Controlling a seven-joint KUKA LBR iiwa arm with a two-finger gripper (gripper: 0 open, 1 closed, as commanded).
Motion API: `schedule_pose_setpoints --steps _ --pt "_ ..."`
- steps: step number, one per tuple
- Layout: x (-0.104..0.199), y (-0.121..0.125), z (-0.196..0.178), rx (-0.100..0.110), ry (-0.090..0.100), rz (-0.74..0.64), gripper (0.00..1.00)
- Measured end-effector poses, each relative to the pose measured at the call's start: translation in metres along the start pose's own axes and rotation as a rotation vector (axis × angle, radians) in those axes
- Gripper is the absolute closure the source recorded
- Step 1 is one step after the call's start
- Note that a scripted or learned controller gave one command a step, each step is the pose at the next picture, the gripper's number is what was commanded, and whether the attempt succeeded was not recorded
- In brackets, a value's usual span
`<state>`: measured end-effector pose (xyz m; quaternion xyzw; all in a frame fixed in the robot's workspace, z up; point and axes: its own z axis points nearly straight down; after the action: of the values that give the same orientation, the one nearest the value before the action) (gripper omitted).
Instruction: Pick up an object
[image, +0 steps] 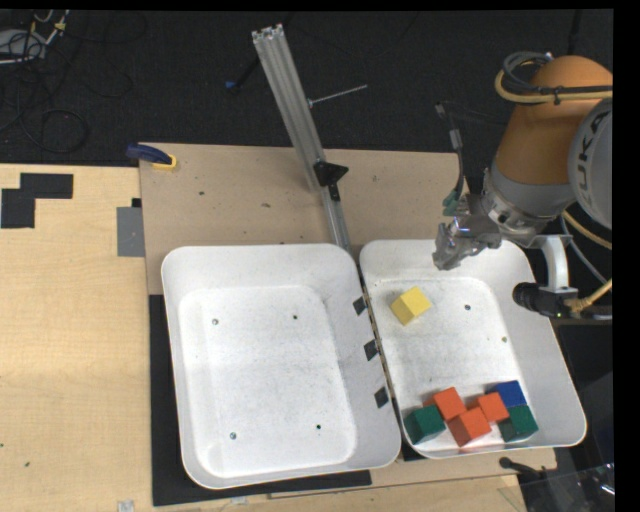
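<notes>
Currently the arm (545, 130) enters from the upper right of the frame, and its jaws (452, 250) hang over the upper edge of the right bin (560, 380). Whether the jaws are spread or pressed together cannot be told from this angle; nothing is seen between them. A yellow block (410, 305) lies in the upper half of the right bin, below and left of the jaws, apart from them. Along the lower edge of that bin sits a tight cluster: three orange blocks (468, 412), two green blocks (428, 424) and one blue block (511, 393), touching one another. The left bin (200, 290) occupies the centre-left of the frame on the table (240, 200).
</notes>
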<state>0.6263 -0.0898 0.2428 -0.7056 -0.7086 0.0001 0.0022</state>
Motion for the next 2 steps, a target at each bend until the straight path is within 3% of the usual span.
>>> schedule_pose_setpoints --steps 2 --pt "0.108 -0.029 0.003 0.001 0.000 -0.001 1.00"
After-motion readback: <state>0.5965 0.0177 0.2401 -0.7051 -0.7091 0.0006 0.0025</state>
